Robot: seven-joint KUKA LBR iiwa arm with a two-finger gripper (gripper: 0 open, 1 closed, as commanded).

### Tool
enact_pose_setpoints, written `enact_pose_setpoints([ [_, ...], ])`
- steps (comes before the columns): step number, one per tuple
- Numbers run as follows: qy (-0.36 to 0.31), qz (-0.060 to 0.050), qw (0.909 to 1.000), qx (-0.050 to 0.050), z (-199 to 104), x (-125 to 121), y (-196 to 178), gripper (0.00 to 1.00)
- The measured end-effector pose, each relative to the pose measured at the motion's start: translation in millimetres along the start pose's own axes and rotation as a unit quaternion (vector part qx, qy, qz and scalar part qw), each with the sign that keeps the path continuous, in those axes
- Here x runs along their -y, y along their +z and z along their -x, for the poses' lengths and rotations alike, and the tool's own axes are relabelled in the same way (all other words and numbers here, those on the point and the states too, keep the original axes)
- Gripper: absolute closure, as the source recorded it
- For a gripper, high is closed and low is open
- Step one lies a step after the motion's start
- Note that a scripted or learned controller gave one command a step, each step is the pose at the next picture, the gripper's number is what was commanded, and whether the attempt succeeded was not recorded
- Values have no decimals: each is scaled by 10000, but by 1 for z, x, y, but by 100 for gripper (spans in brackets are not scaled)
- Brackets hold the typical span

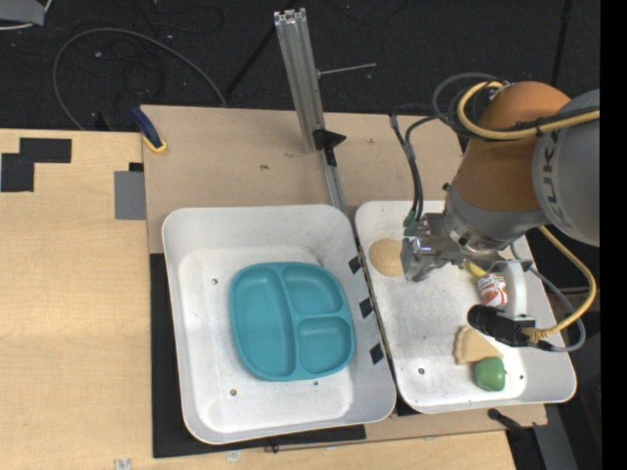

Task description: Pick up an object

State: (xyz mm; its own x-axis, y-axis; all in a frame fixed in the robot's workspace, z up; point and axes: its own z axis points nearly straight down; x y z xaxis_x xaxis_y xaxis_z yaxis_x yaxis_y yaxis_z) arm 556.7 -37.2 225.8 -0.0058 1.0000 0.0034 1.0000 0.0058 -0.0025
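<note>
Tan round object (385, 258) just left of the jaws, their state indiscernible.

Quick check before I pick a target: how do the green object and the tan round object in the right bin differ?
The green object lies near the right bin's front edge, well away from the gripper; the tan round object sits at the bin's left rim, right beside the gripper. The green one looks glossy and lumpy and touches a tan wedge; the tan one is pale, smooth and lies by itself. Both are small, rounded pieces.
</note>
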Motion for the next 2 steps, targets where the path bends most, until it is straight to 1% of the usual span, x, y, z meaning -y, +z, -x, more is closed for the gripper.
enact_pose_setpoints([
  [1, -2, -5, 10000, 3, -62, 5, -3, 100],
  [2, 3, 0, 10000, 9, -108, -4, -4, 100],
])
